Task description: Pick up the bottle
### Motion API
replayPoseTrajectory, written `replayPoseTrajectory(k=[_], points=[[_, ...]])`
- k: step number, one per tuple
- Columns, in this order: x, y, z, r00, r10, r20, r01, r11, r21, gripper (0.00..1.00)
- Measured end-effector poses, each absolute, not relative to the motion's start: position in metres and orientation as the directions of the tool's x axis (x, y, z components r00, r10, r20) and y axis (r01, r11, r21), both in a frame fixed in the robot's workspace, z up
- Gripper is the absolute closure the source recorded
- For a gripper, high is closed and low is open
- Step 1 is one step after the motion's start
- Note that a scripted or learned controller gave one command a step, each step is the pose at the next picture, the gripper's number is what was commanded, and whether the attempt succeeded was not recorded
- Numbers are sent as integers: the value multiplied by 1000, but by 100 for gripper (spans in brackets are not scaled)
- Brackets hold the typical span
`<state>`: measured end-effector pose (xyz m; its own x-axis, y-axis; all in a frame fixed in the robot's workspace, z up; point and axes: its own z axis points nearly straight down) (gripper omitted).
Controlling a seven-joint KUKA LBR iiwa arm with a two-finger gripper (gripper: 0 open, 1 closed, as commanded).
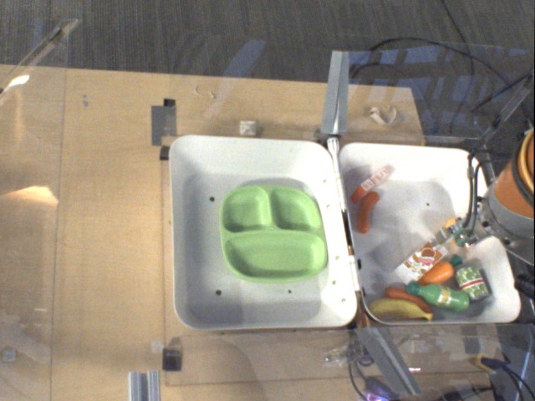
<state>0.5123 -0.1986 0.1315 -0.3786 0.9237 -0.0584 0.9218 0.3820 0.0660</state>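
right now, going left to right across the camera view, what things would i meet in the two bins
green divided plate in the left bin → red sausage in the right bin → green bottle → end effector at the right bin's right side

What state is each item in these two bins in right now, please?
Bottle: green, lying on its side in the right bin, not gripped.
Banana: lying flat beside the bottle.
Carrot: lying loose above the bottle.
Green tray: right side up in the left bin.
Gripper: over the right bin, holding nothing visible.
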Motion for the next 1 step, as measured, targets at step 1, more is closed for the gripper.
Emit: replayPoseTrajectory(k=[1], points=[[519,-185,112,-186,982,-23,982,187,34,100]])
